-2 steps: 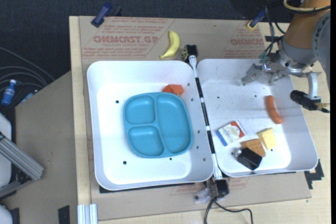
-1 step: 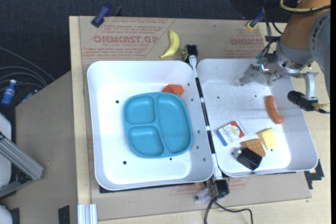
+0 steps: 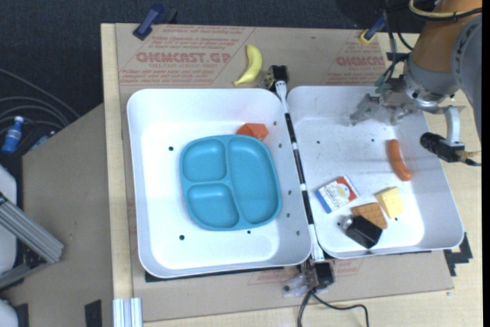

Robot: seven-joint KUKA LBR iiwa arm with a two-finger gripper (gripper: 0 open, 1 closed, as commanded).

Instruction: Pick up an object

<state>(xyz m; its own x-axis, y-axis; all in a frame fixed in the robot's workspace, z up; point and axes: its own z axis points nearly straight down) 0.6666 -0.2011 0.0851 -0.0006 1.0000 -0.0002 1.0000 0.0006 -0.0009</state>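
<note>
Dark carpet w/ loose cables surrounds a plywood bench (image 3: 191, 50) bearing two shallow white plastic bins. The grey arm w/ orange band (image 3: 448, 27) reaches in over the far part of the right bin (image 3: 436, 233), and its two-finger claw (image 3: 375, 107) hangs there w/ metal prongs that look splayed fairly wide and nothing between them. Candidate items all sit nearer the camera than the claw: an orange sausage-shaped toy (image 3: 399, 160) just toward the front and slightly arm-side, then further front a small red-and-blue printed card packet (image 3: 336, 194), a pale yellow cheese-like block (image 3: 390, 202), a tan cracker-like square (image 3: 369, 212) and a black boxy piece (image 3: 360, 230). Left of the claw, across the bin divide, lie a blue sectioned plastic plate (image 3: 230, 181) and a small orange wedge (image 3: 253, 131) in the left bin (image 3: 153, 241); a yellow toy banana (image 3: 249, 67) rests on the bench beyond. Risks, as judged: dropping straight down likely closes on bare bin floor, since nothing lies under the claw. The sausage is round and could roll or squirt out if pinched off-centre. The front cluster is packed close, approx touching, so prongs may wedge between pieces or nudge two at once. The flat packet gives little edge to pinch.
</note>
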